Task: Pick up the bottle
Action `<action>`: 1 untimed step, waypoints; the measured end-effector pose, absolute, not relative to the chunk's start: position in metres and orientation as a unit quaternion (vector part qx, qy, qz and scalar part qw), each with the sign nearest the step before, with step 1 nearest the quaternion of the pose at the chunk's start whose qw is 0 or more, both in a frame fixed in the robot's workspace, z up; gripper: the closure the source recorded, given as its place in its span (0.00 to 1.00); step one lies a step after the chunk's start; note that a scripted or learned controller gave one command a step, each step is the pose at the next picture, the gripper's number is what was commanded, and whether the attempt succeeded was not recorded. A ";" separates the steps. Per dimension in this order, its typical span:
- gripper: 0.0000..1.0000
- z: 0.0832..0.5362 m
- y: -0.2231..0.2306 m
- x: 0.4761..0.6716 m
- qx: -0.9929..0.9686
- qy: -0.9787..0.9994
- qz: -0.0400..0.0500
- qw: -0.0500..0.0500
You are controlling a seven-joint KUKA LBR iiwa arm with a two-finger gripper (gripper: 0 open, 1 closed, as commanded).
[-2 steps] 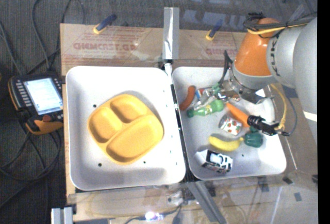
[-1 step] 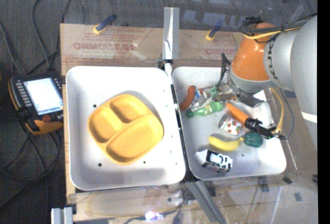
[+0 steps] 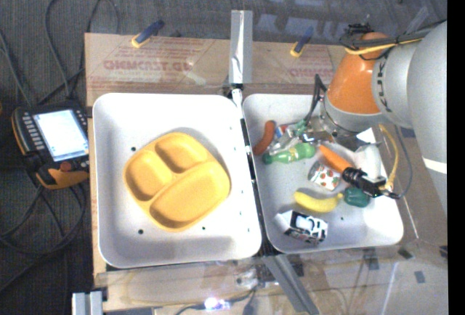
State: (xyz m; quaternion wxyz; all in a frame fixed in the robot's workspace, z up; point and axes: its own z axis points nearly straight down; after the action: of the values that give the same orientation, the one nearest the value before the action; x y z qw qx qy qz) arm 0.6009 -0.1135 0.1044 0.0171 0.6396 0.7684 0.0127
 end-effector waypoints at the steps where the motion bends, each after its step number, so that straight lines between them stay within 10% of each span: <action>1: 0.00 0.105 -0.114 0.597 0.633 0.774 0.012 0.018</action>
State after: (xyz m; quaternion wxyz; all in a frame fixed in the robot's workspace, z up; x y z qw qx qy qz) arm 0.5975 -0.1141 0.1047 0.0178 0.6329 0.7739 0.0122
